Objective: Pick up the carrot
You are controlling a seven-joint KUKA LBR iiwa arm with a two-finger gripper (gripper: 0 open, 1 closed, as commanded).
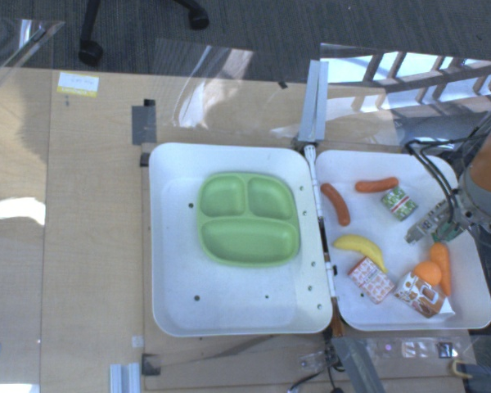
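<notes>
The orange tapered carrot (442,265) lies in the right white bin (473,316), by its right wall, green top pointing toward twelve o'clock. The grey two-finger gripper (426,223) sits just at the carrot's eleven o'clock, above its leafy end; whether it is parted or closed, I cannot tell.

We take the banana (362,250) in the right bin (475,313) as our mark. Behind it lie two sausages (336,204), right of it the gripper (428,223) over the carrot (441,265). Before it sits a small carton (370,279). Left of it, in the left bin (168,297), rests the divided plate (249,219).
</notes>
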